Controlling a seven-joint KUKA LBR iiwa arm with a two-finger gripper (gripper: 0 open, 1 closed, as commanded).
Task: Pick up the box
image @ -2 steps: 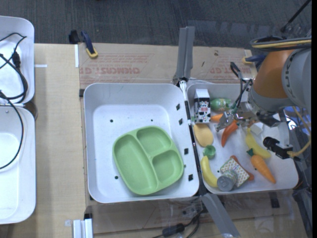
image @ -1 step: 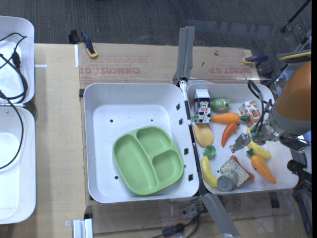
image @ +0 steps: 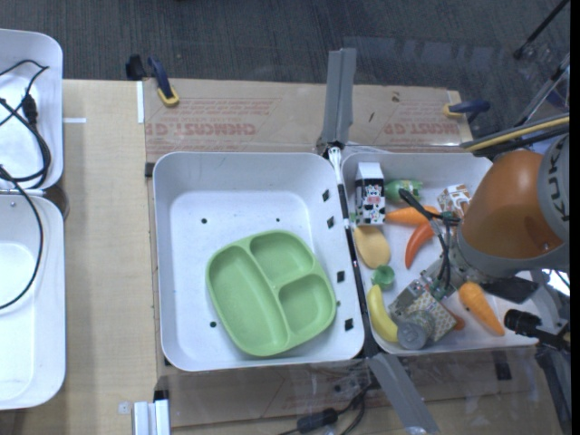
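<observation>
The box (image: 370, 193) is a small white carton with black markings, lying at the back left of the right bin (image: 426, 157), close to the divider. My gripper (image: 438, 284) hangs below the orange wrist band (image: 509, 211) over the front middle of the right bin, above a patterned packet (image: 428, 312). It is well in front of the box and to its right, apart from it. The wrist hides much of the bin's right side.
Around the gripper lie a banana (image: 381, 314), an orange carrot (image: 480, 307), an orange pepper (image: 418, 243), a yellow fruit (image: 371, 246) and a grey cylinder (image: 412, 336). The left bin (image: 181, 243) holds a green divided plate (image: 270, 290).
</observation>
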